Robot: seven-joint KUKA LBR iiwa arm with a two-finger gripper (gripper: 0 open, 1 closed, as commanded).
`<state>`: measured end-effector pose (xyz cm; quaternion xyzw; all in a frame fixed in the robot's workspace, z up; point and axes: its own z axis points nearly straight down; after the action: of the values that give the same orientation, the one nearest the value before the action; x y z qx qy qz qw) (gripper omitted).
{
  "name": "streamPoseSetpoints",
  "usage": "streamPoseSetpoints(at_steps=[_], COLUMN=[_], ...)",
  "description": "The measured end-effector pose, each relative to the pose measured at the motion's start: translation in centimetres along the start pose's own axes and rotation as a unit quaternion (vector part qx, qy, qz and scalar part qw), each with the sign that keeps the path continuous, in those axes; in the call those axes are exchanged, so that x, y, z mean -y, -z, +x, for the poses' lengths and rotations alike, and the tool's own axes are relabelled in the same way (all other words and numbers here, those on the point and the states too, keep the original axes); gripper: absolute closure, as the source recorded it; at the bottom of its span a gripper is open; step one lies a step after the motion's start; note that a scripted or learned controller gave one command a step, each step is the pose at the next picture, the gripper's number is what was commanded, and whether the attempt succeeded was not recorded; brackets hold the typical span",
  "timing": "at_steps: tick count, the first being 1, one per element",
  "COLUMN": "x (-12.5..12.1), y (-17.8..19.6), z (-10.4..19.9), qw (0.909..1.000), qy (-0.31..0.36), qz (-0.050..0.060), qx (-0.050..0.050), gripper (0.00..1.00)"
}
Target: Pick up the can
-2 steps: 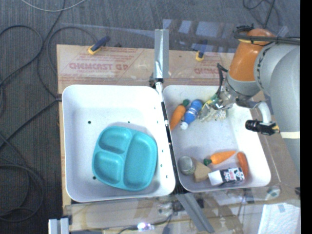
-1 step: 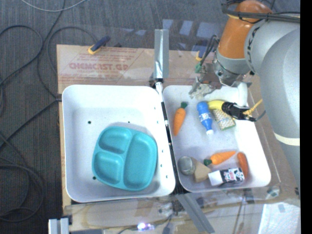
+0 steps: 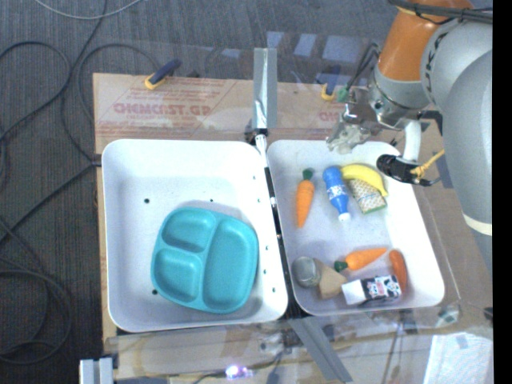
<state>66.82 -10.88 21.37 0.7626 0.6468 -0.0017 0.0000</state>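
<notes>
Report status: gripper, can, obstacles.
Gripper above right bin's far edge, holding nothing. Can near front, untouched. Wooden block touches it.

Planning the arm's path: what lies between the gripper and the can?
In the camera view, the gripper hangs over the right bin's far rim; the can sits near its front. Between them lie an upright carrot and a blue bottle.

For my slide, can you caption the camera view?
The hand hovers at the right bin's far edge; the can sits at its near left corner.
</notes>
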Motion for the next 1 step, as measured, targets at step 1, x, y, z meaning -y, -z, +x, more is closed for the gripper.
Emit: streamPoseSetpoints(at_steps=[1], x=[-0.58], y=[-0.97], z=[-3.81], qw=[0.9308], qy=[-0.365], qz=[0.001], qx=[0.001], gripper=[1.00])
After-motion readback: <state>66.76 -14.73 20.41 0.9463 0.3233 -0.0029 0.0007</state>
